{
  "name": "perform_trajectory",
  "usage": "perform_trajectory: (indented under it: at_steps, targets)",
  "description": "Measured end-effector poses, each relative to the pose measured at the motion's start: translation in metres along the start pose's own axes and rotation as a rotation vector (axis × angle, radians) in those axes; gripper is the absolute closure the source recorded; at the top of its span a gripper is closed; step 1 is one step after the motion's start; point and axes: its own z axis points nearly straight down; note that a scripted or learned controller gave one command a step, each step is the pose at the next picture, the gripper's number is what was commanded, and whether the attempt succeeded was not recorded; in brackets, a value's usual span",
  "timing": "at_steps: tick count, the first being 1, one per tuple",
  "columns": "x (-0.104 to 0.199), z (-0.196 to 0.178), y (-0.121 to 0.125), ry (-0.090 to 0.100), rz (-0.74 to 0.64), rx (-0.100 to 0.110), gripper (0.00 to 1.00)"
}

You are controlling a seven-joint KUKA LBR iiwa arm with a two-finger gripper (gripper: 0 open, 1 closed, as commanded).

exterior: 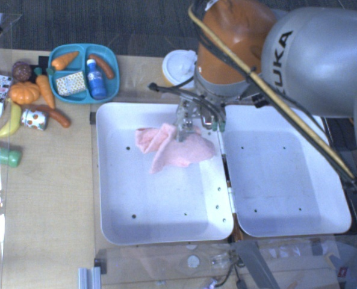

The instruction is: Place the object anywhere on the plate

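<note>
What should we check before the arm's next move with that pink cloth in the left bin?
1. Gripper over the target: ok. It sits at the upper edge of the crumpled pink cloth.
2. Cloth actually between the fingers: cannot tell, the wrist blocks the contact point.
3. Cloth inside the shallow white left bin: ok, lying in its upper middle, away from the walls.
4. Destination visible: ok, the blue divided plastic plate sits on the bench beyond the bin's upper left corner.
5. Free space on the plate: not ok, its compartments already hold toy food and a blue bottle.
6. Cable near the wrist: cannot tell if it could snag.
</note>
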Motion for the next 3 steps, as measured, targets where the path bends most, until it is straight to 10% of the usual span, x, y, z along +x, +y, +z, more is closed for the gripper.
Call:
perform_trajectory:
  at_steps: [2, 3]
  targets:
    - [0.040, 0.014, 0.098, 0.002, -0.002, 0.000, 1.00]
    - [0.039, 0.014, 0.097, 0.001, -0.001, -0.001, 0.00]
